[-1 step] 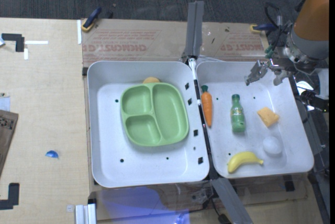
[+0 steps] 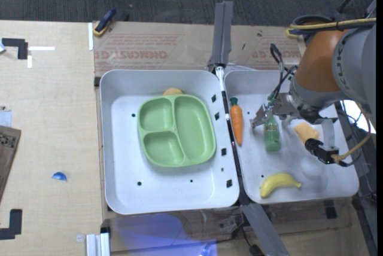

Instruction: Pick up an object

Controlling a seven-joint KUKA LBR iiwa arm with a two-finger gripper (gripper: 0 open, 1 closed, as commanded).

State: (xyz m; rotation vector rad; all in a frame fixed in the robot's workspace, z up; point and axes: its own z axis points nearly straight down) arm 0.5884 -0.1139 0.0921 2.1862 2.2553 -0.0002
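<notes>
Gripper (image 2: pixel 264 118) hangs low in the right bin (image 2: pixel 257 160), right at the far end of the bottle (image 2: pixel 272 136). From this slant I cannot tell whether it is open, closed, or already on the bottle's top. The arm comes in from the right and is bent down over this spot, so I judge the green bottle to be the thing picked for this try. That choice seems sensible, since the bottle has bare bin floor on its near and right sides, which leaves room to close and lift.

The carrot (image 2: pixel 237 123) is what could get in the way. It lies just left of the bottle along the bin's left wall, with its leafy end far and its tip near. It is close enough to the gripper that a sideways drift could nudge it.

The banana (image 2: pixel 280 184) lies by the near rim, well apart from the bottle and out of the path.

In the left bin (image 2: pixel 119 159) sits a green plate (image 2: pixel 177 129) with three compartments. An orange lump (image 2: pixel 173 92) shows past the plate's far rim. Neither bears on this grasp.
</notes>
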